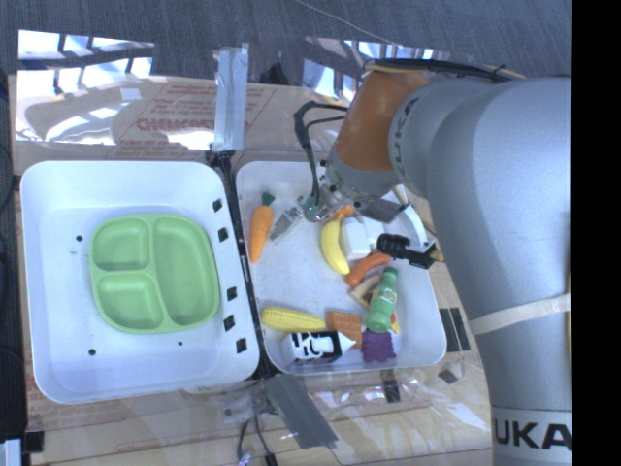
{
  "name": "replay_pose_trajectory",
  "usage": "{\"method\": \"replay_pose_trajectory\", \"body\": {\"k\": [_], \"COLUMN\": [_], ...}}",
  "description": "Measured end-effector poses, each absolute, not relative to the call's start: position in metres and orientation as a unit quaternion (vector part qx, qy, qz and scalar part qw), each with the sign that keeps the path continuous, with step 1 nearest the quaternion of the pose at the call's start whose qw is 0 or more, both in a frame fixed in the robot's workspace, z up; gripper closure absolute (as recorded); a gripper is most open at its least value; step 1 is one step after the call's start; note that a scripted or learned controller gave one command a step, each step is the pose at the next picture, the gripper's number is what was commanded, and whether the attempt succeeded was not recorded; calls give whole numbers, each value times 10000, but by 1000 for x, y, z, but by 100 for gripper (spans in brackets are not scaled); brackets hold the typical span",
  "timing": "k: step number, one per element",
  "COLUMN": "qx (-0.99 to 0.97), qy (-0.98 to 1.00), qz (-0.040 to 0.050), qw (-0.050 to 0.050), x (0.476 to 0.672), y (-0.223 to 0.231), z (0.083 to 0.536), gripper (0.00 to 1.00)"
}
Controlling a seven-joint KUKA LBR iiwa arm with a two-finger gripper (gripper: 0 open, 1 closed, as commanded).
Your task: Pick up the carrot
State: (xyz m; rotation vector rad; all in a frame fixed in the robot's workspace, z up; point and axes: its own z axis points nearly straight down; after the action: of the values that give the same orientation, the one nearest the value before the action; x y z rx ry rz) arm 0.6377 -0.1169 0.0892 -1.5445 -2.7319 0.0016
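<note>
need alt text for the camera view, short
A grey arm's tool hovers beside a carrot in the right bin, which also holds a banana, corn and a bottle. The left bin holds a green divided plate.

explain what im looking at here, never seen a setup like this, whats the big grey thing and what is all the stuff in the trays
The big grey thing is a robot arm with an orange band, reaching in from the right. One camera looks down at a slant on two white bins. The left bin holds a green plate with three compartments. The right bin holds toy food: a carrot near its left wall, a banana, a corn cob, a green bottle and some smaller pieces. The arm's gripper hangs just right of the carrot. Nothing is visibly held; the carrot lies in the bin.
</note>
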Motion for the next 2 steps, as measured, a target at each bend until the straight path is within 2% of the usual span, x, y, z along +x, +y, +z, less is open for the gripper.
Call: {"method": "replay_pose_trajectory", "body": {"k": [1, 2], "qx": [-6401, -7679], "qy": [-7681, -6405], "qz": [120, 93], "qw": [90, 35], "x": [639, 621], "y": [-114, -105], "z": [89, 89], "gripper": [0, 0]}}
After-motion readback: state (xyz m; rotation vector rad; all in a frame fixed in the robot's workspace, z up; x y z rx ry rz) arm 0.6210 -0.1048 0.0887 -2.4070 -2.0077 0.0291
